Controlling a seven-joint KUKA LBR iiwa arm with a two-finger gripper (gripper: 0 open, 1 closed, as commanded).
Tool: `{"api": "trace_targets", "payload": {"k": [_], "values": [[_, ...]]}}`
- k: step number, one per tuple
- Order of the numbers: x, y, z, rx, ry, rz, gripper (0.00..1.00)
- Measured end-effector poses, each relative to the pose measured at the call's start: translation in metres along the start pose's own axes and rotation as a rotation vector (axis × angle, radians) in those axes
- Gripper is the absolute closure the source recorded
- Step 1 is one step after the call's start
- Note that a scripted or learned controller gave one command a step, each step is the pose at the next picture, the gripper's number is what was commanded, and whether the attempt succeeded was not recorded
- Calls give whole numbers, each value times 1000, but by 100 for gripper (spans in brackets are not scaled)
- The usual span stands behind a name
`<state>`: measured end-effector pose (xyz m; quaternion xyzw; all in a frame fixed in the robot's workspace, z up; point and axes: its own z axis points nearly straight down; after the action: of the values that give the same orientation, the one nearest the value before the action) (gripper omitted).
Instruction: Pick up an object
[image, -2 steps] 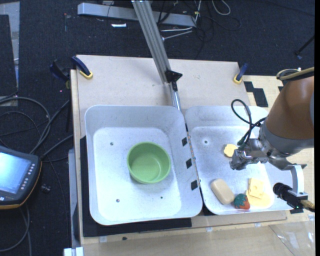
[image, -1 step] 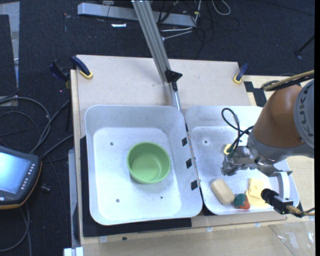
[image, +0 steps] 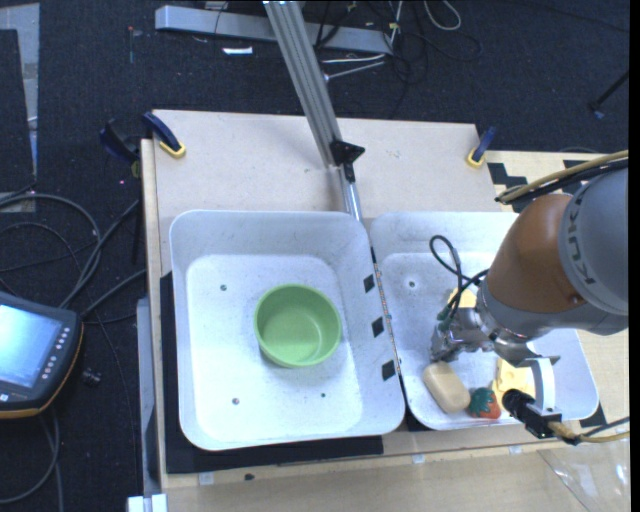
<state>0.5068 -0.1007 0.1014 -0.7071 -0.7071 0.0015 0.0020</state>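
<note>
My arm (image: 560, 265) comes in from the right, grey with the orange band, bent down into the right bin (image: 400, 250). The gripper (image: 450, 338) sits low in that bin, near its middle, metal parts pointing toward the bin floor. Whether it is spread or pinched together I cannot tell; the wrist covers most of it and the tip is a small dark blur. Nothing visible between its tips, so I log no hold.

Just below the gripper, toward the bin's front wall, lies a pale tan block (image: 446, 388), tilted, looks apart from the gripper by a thin gap, though contact can't be ruled out at this angle. Right beside the block, on its right, a small red and green object (image: 484, 403), touching or nearly touching it. A yellow thing (image: 512, 376) peeks out under the arm behind that. Another bit of yellow (image: 464, 297) shows above the gripper next to a black cable (image: 446, 255) looping over the bin's back half.

Left bin (image: 200, 300) holds a green bowl (image: 297, 325), upright, about centred, well apart from the arm.

Off the bench at left, a handheld screen (image: 30, 350) on the dark floor.
</note>
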Motion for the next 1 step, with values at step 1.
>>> {"api": "trace_targets", "payload": {"k": [1], "values": [[0, 0, 6, -5, -1, 0, 0]]}}
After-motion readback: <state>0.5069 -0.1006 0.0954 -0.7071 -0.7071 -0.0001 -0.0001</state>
